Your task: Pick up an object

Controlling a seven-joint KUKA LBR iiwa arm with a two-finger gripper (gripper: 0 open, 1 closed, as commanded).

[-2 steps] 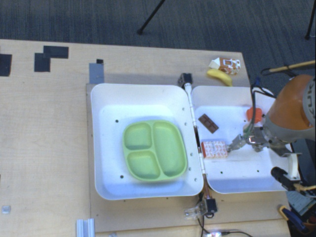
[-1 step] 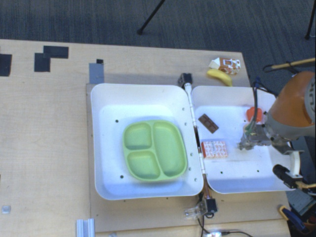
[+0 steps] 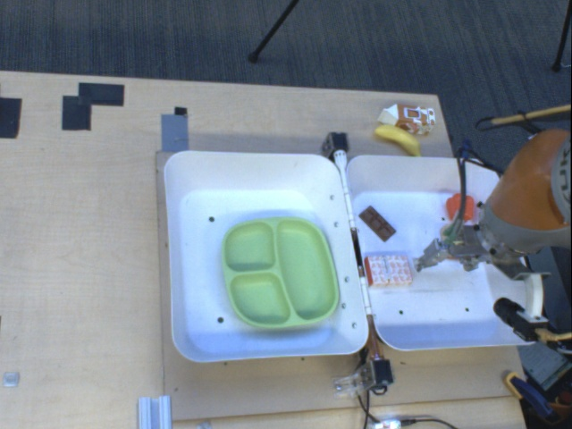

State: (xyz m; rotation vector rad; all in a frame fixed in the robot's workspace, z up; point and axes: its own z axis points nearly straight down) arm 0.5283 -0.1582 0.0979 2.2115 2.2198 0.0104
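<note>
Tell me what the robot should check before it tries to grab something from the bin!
1. Is there something to grab? Ok: a red-and-white packet and a brown bar lie in the right bin.
2. Is the gripper near one? Ok: it sits just right of the packet.
3. Is the gripper holding anything? Cannot tell: its tip is too small to see.
4. Are the two things apart? Ok: bare white floor separates packet and bar.
5. Is the orange thing out of the way? Cannot tell: it sits close behind the arm, partly hidden.
6. Is the green tray out of the way? Ok: it lies in the left bin.
</note>
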